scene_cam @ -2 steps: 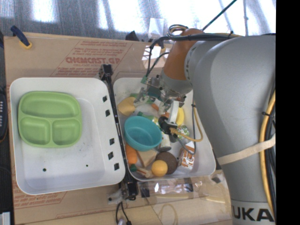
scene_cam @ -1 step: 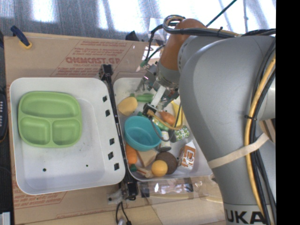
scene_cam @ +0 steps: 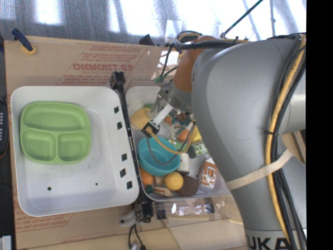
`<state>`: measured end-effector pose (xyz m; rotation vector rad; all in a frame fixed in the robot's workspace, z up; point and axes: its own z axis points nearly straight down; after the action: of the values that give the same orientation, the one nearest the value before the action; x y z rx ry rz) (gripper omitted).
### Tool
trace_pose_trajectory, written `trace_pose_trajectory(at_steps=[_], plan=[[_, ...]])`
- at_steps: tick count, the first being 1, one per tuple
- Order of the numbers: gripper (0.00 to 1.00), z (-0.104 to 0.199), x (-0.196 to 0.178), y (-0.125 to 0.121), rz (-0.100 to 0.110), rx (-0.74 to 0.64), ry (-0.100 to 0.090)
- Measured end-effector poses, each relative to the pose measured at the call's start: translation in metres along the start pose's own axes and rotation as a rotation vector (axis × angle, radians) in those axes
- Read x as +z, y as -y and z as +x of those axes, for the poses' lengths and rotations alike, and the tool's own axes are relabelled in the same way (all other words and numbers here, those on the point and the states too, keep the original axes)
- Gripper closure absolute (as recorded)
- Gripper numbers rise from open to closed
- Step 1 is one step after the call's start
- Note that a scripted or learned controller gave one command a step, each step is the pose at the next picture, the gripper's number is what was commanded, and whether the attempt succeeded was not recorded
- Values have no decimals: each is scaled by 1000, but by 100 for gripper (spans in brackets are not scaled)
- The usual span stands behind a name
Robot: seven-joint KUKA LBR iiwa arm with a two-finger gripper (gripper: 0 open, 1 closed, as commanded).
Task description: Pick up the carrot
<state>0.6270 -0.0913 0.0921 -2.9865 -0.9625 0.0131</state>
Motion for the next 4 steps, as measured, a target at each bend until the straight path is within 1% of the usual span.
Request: trace_pose_trajectory(at_steps=[1, 2, 3, 4], plan=[[0, -32, -45, -77, 0, -61, -2], [0, -62, -179, -83, -8, -63, -7], [0, -69, -9, -52, 11, -289, 6], [0, -67, -6, -76, 15, -334, -15]])
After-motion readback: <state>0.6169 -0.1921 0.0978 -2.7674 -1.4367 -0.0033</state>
